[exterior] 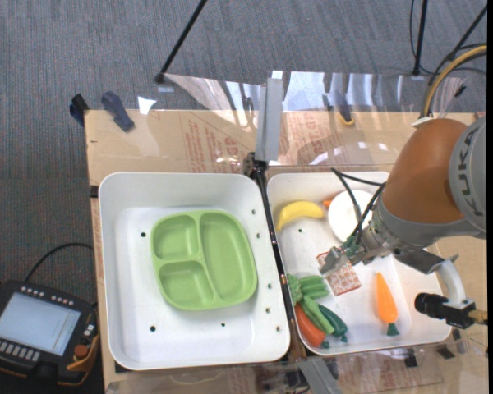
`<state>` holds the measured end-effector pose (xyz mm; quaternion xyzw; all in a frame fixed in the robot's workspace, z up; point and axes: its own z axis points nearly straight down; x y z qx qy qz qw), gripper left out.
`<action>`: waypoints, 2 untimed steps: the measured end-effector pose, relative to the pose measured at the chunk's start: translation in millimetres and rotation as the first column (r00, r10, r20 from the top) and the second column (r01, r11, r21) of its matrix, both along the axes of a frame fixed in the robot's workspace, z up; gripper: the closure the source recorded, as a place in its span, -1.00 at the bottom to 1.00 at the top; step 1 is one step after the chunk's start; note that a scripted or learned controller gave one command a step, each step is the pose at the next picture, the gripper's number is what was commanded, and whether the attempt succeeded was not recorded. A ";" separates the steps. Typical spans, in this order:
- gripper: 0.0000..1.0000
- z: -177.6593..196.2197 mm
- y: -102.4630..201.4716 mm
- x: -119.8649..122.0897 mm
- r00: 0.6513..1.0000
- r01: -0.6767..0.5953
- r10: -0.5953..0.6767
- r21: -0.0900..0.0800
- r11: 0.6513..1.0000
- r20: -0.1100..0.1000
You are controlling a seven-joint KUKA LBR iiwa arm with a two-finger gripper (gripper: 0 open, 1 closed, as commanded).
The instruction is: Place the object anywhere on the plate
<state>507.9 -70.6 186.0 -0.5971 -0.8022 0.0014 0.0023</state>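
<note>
Gripper (338, 261) hung over the right bin (411, 335), a red-white packet (345, 281) just below; jaw state indeterminate. Plate (204, 259) lay well left, bare; placement outstanding.

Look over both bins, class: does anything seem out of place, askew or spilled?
Nothing looks spilled or damaged. The green plate lies flat but turned slightly askew in the left bin, with nothing on it. The banana, carrot and green beans lie loosely in the right bin, where the gripper hangs.
</note>
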 end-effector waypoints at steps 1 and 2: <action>1.00 -0.5 103.1 34.3 0.993 -0.115 0.115 0.001 0.993 0.000; 1.00 4.6 184.9 53.7 0.999 -0.052 0.052 0.000 0.999 0.000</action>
